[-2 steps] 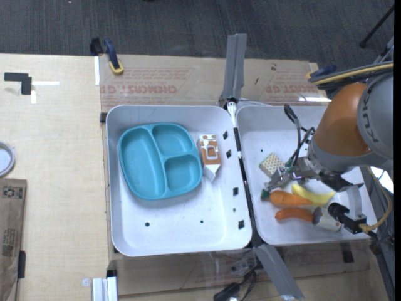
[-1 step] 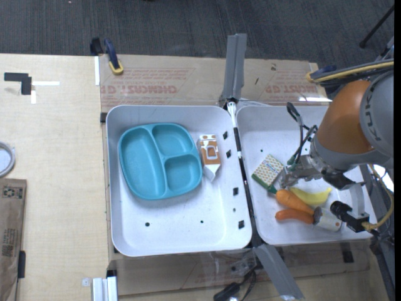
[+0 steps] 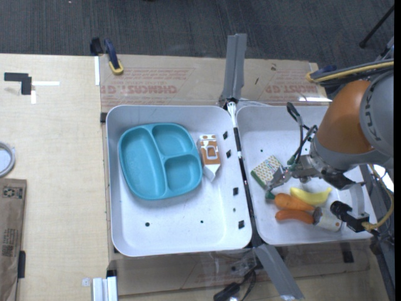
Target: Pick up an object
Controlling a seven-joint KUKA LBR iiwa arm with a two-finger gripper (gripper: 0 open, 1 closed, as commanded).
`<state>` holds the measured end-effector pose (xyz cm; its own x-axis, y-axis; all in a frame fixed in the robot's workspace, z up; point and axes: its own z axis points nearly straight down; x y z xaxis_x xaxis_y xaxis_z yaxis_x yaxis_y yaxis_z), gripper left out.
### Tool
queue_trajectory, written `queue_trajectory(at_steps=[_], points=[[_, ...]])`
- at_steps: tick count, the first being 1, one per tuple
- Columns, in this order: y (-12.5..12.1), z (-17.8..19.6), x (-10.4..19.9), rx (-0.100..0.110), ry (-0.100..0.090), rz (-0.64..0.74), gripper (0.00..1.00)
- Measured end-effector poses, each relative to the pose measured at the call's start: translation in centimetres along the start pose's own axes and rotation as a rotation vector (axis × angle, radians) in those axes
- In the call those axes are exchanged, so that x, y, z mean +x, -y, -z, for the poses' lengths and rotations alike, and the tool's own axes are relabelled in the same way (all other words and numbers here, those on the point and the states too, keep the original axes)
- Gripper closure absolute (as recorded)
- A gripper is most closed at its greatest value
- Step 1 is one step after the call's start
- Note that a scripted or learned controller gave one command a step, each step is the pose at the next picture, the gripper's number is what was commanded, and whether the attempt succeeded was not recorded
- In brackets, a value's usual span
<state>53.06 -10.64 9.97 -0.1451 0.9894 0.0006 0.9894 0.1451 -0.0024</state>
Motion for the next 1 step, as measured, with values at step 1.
queue_trajectory(at_steps=[1], points=[[3.86, -0.89, -1.26, 0.0, 0.0, -0.091, 0.0]])
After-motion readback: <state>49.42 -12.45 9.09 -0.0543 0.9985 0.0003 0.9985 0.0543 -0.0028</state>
